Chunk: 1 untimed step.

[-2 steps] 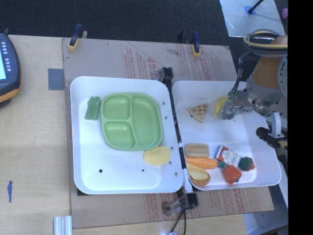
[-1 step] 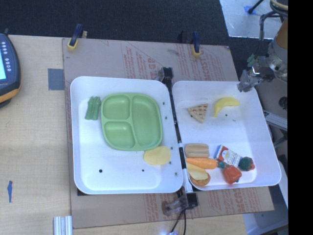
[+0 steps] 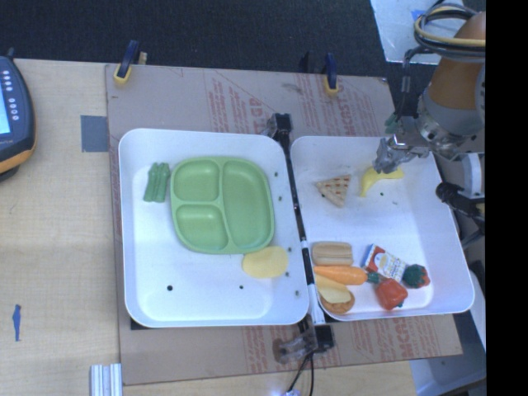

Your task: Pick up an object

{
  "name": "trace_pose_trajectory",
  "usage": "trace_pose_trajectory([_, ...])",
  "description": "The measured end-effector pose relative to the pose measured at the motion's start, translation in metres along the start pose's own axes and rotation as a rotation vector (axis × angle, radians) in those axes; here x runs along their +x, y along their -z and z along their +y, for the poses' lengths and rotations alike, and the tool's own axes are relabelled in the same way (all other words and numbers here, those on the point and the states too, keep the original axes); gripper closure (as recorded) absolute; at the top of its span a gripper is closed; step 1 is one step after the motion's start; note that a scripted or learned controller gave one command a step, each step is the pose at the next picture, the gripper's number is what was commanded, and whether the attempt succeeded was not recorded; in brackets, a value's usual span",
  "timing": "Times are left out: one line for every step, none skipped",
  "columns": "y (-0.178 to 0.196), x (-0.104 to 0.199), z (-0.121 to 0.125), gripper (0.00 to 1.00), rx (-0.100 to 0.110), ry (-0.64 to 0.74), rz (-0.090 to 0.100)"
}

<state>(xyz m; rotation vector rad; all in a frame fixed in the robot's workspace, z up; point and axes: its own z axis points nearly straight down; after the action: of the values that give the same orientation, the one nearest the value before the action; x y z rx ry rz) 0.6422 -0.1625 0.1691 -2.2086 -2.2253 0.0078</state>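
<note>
Left to right: a handheld controller [image 3: 12, 110] is seen at the worktop's [image 3: 58, 254] left edge. In the left bin [image 3: 132, 221] a green bean pod [image 3: 156, 181] lies beside a green divided plate [image 3: 223, 205], with a pale yellow piece [image 3: 265, 262] just below the plate's lower right corner. In the right bin [image 3: 445, 246] a toast wedge [image 3: 335, 190] sits near the top centre; a yellow piece [image 3: 378, 180] lies just right of it, directly under the claw [image 3: 388, 162]. A cluster is parked along the bottom wall: hot dog [image 3: 332, 252], carrot [image 3: 340, 275], small carton [image 3: 386, 262], red pepper [image 3: 392, 294]. The claw is down at the yellow piece, which pokes out to the claw's lower left, long axis judged to run lower-left to upper-right. Whether the claw is wide, narrow or gripping cannot be told; contact is not resolved. Likely target: the yellow piece, already beneath the claw, so only a closing and a lift are judged to be needed.
</note>
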Motion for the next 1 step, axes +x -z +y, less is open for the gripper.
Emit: trace_pose_trajectory([-0.0828, -0.0123, -0.0432, 1.00, 0.005, -0.005, 0.000])
